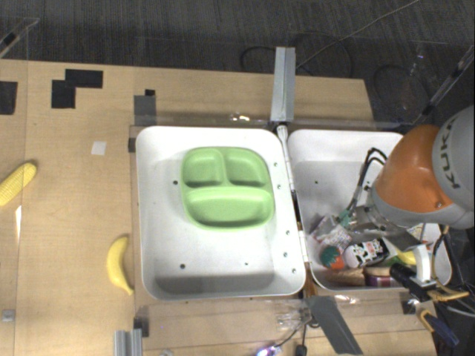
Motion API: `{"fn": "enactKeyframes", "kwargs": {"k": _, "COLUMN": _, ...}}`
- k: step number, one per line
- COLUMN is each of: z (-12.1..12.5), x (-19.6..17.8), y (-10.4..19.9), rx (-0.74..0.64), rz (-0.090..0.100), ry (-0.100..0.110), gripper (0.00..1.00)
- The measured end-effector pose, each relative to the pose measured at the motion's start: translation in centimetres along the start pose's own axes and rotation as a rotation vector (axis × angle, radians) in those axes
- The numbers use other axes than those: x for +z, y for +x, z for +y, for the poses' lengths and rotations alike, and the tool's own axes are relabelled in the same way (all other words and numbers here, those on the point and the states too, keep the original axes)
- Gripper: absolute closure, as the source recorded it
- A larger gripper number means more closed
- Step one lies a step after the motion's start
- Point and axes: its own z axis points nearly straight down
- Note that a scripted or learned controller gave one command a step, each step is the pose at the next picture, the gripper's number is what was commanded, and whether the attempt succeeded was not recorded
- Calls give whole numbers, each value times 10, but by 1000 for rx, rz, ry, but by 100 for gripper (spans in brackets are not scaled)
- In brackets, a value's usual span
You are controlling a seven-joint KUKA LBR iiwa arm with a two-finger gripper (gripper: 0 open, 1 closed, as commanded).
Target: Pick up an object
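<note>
The right bin [326, 150] holds a heap of small objects along its near side: a crumpled clear wrapper [326, 231], a green-and-orange toy [330, 256], a white and black packet [366, 252], a brown bar [356, 277] and a yellow piece [406, 259]. The arm [415, 176], grey with an orange band, reaches down over that heap from the right. My gripper [361, 225] sits low among the objects, its fingers hidden by the wrist. Whether anything is between them is not visible.
The left bin [152, 199] carries a green divided tray [225, 186]. On the bench to the left lie a banana [119, 262] and a corn cob [16, 184]. A metal post [283, 84] stands behind the bins' shared wall.
</note>
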Motion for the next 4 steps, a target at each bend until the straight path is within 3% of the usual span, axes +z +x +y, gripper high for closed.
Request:
{"fn": "enactKeyframes", "kwargs": {"k": 1, "z": 4, "x": -13, "y": 1, "rx": -3, "rz": 0, "ry": -8, "gripper": 100}}
{"fn": "enactKeyframes", "kwargs": {"k": 2, "z": 4, "x": -14, "y": 0, "rx": -2, "rz": -3, "ry": -9, "gripper": 0}}
{"fn": "enactKeyframes", "kwargs": {"k": 3, "z": 51, "x": 3, "y": -13, "rx": -147, "rz": 9, "ry": 16, "gripper": 0}}
{"fn": "enactKeyframes", "kwargs": {"k": 4, "z": 53, "x": -88, "y": 3, "rx": 17, "rz": 8, "ry": 31, "gripper": 0}}
